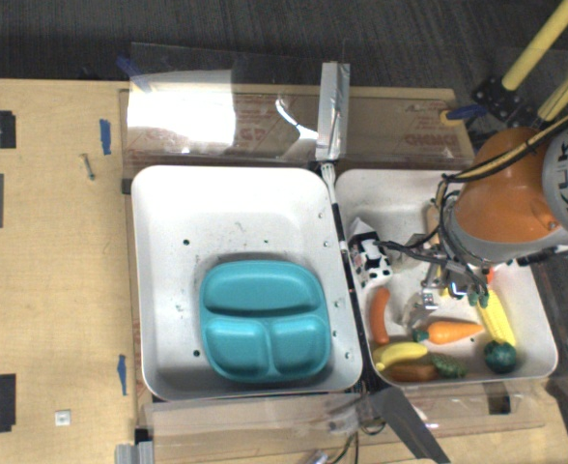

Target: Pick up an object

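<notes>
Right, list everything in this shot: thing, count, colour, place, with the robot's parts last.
bins: 2, white, side by side on the bench; left bin, right bin
divided tray: 1, teal, in the left bin
carrot: 1, orange, right bin, front
banana: 1, yellow, right bin, front left
corn: 1, yellow, right bin, right of the carrot
round item: 1, dark green, right bin, front right
sausage-like item: 1, orange-red, right bin, left side
arm: 1, grey and orange, over the right bin
gripper: 1, dark, just above the carrot
</notes>
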